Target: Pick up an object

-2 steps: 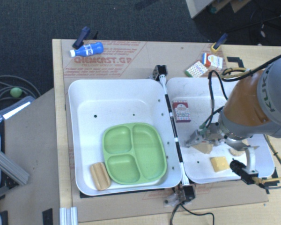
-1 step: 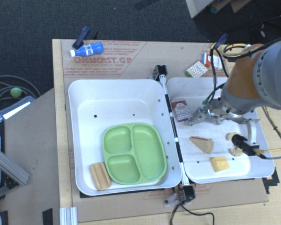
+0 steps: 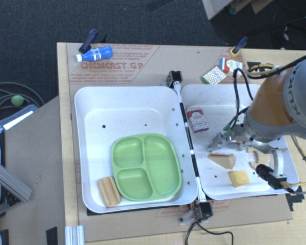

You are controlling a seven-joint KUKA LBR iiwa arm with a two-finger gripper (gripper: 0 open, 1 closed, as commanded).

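Near edge, left bin [image 3: 86,137]: tan ridged block [image 3: 108,191] lies just beside the green divided tray [image 3: 144,166], at its near left corner. Right bin [image 3: 214,188]: yellow square piece [image 3: 239,178] nearest, a tan wedge [image 3: 223,160] just behind it. Pincer [image 3: 220,141] sits low over the bin floor above the wedge; whether it is wide or narrow cannot be told, nothing visibly in its grip. Small red-and-white packet [image 3: 197,120] farther back near the divider. Beyond the bins, on the counter [image 3: 66,188]: blue-and-white bottle [image 3: 94,54], far left.
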